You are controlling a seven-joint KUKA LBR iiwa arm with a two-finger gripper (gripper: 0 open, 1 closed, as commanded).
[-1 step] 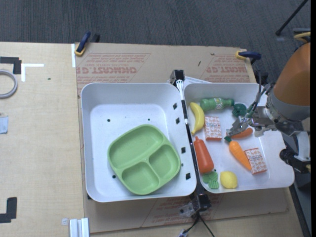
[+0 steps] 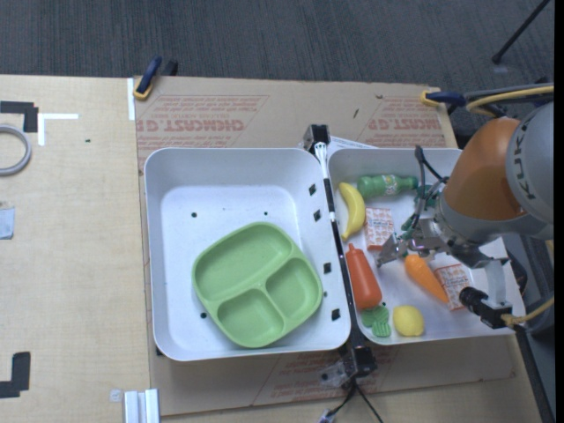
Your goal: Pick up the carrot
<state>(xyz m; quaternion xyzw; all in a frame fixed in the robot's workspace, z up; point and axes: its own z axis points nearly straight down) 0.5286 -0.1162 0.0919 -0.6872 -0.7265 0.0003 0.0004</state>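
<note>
1 carrot [image 2: 426, 278] | 1 banana [image 2: 352, 208] | 1 lemon [image 2: 408, 321] | 1 green plate [image 2: 257, 284]

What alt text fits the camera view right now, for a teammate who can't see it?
The gripper hangs low in the right bin, just left of the orange carrot, with a banana, green bottle, lemon and red carrot-shaped toy around it. The left bin holds a green divided plate.

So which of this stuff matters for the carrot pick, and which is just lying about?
For the job:
carrot
gripper
right bin

Lying about:
banana
green bottle
red-orange toy
lemon
packets
green plate
left bin
</note>
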